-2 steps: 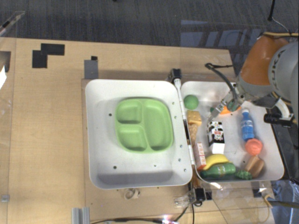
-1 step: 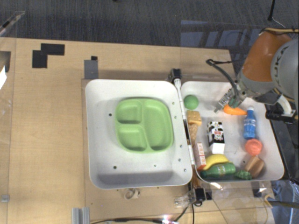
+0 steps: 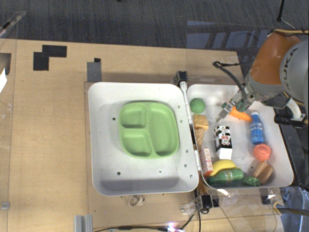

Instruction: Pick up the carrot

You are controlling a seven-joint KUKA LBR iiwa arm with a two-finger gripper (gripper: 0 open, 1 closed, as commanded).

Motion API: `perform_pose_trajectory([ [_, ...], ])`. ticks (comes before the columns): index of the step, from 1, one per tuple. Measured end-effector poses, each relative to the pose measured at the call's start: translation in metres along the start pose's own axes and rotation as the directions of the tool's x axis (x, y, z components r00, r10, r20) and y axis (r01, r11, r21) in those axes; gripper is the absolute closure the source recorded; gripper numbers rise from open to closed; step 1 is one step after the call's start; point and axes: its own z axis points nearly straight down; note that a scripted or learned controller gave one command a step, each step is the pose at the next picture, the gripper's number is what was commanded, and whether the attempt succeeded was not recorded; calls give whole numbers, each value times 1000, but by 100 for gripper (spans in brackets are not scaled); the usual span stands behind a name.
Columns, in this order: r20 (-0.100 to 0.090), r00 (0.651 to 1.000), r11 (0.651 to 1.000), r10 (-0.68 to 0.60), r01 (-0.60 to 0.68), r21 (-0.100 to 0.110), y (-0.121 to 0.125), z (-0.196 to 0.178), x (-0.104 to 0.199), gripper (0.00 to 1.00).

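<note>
The carrot (image 3: 240,114) is a small orange piece lying in the upper part of the right bin (image 3: 285,170), just left of a blue bottle (image 3: 256,129). My gripper (image 3: 230,108) reaches in from the right and sits low over the carrot's left end, touching or almost touching it. The grey arm with its orange band hides the bin's top right corner. From this angle I cannot make out whether the carrot is gripped.
The right bin also holds a green ball (image 3: 197,105), a black-and-white box (image 3: 223,139), a bread piece (image 3: 200,123), a banana (image 3: 224,166), a green vegetable (image 3: 232,178) and an orange-red round item (image 3: 262,152). A green divided plate (image 3: 147,129) lies in the left bin (image 3: 104,173).
</note>
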Motion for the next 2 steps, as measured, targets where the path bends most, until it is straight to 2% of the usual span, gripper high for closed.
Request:
perform_pose_trajectory([
  [1, -9, 999, 999, 52, -52, 7, -7, 14, 8, 0],
  [2, -7, 996, 996, -84, 84, 6, -52, 13, -4, 0],
])
